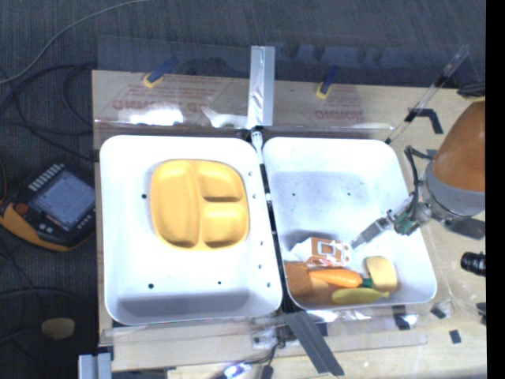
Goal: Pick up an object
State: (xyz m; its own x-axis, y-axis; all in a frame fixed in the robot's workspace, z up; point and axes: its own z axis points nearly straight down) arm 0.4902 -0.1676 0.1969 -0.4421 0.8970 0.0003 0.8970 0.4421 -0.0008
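The fingers [364,235], state unclear, hang just beside a white-and-orange packet [327,250] whose print is unreadable.

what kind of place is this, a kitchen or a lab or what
Most likely a robotics lab test bench, not a kitchen. Two white bins, the left bin and the right bin, sit on a taped board, a control pendant lies on the carpet, and the food-like pieces look like toys.

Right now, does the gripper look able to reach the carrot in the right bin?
Probably yes. The gripper hangs just above and right of the carrot, which lies on top of the pile in the right bin, with nothing covering it.
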